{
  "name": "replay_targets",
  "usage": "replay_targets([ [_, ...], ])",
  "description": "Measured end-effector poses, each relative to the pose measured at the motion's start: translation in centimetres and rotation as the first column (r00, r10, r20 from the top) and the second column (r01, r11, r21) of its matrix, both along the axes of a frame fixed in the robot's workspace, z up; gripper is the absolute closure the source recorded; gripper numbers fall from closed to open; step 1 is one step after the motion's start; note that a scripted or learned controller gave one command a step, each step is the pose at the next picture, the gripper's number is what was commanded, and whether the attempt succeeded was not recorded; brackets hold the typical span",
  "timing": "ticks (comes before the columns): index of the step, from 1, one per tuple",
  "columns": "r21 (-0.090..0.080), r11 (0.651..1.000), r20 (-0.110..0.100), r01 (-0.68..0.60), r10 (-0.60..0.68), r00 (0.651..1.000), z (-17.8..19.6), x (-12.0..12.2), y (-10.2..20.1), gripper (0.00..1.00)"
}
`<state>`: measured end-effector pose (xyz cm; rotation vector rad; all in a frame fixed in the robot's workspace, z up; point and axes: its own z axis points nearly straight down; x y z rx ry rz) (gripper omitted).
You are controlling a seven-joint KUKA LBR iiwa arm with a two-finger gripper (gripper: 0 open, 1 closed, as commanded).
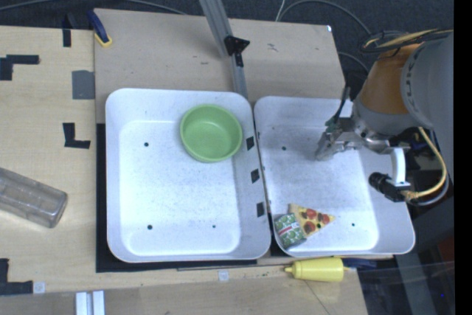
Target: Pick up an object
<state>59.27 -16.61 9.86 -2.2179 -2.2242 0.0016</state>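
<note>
A green bowl (211, 132) sits in the left bin (147, 188), near its far right corner. A toy pizza slice (311, 218) and a small green-patterned packet (289, 229) lie at the near edge of the right bin (346, 181). A yellow bottle (318, 269) lies on the bench just outside that bin's near rim. My gripper (324, 147) hangs low over the far middle of the right bin, well away from the pizza slice, with nothing seen between its fingers.
A clear plastic container (28, 197) lies on the bench at the left. A grey metal pole (214, 4) slants down to the bins' far edge. Cables run along the arm at the right.
</note>
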Motion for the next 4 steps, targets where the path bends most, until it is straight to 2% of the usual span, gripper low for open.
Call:
replay_targets([
  [2,-0.001,1.0,0.007,0.001,-0.001,1.0,12.1,1.5,-0.5,1.0],
  [3,0.0,1.0,0.003,0.001,-0.001,1.0,14.1,1.6,-0.4,1.0],
  [4,0.002,1.0,-0.001,-0.003,0.003,1.0,14.0,-0.7,5.3,1.0],
])
